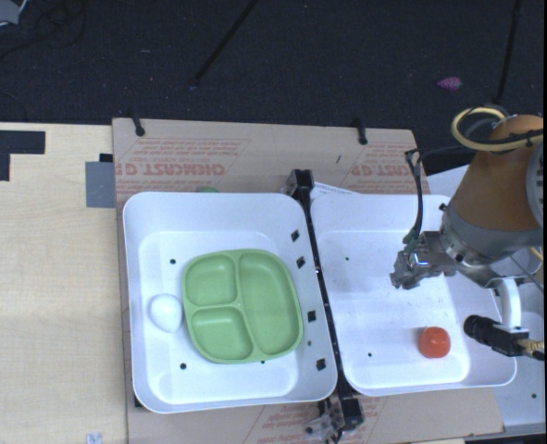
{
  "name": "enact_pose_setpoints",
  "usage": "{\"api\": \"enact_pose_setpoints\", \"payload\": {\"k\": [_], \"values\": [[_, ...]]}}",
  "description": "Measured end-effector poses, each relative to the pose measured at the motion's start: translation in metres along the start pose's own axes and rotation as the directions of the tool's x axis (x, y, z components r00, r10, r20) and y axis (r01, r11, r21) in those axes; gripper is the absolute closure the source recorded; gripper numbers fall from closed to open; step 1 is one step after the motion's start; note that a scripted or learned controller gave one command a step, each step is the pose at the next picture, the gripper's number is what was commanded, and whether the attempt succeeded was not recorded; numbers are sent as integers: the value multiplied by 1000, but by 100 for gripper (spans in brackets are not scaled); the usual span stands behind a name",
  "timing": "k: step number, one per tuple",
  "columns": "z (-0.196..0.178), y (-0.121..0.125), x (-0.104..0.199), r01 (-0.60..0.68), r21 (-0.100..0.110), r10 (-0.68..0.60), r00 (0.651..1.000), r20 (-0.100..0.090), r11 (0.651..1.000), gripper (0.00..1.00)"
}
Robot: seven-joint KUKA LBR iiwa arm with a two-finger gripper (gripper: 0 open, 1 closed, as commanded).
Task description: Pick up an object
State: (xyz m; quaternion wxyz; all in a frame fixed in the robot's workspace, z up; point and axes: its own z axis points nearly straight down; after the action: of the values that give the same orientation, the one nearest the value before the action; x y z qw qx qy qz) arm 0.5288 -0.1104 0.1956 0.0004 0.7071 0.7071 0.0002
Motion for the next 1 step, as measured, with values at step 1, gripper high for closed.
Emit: {"api": "enact_pose_setpoints", "payload": {"k": [1], "values": [[-51, 1, -1, 0, -2, 0, 1000, 0, 1000, 100]]}}
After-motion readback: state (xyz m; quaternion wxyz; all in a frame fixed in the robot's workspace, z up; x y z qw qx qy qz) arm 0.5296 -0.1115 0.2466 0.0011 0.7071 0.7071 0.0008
